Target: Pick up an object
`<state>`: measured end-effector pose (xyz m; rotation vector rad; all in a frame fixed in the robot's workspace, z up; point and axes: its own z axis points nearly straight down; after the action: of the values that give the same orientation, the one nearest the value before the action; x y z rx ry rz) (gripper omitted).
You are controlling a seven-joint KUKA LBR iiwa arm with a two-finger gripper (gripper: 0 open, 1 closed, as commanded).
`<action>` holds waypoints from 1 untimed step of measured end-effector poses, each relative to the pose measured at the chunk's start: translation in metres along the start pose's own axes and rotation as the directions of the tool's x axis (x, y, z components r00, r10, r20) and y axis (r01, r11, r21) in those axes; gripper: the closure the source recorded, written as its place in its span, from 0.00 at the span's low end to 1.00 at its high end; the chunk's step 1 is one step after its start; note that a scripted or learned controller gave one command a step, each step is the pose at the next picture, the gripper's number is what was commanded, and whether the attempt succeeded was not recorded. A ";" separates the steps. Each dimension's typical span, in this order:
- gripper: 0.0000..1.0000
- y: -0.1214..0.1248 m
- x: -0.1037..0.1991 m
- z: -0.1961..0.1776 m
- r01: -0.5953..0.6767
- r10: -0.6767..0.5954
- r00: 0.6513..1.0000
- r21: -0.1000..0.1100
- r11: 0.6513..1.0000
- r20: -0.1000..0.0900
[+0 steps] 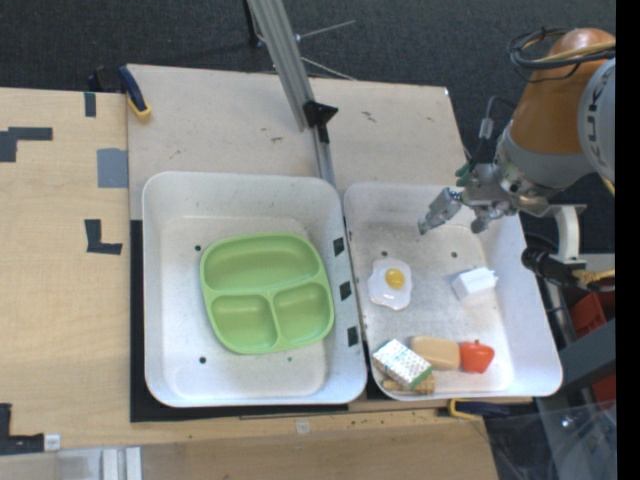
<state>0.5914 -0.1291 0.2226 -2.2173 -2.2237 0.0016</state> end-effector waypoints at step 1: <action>0.00 0.000 0.000 0.000 0.000 0.000 1.000 0.000 1.000 0.000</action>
<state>0.5914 -0.1291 0.2226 -2.2175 -2.2235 0.0012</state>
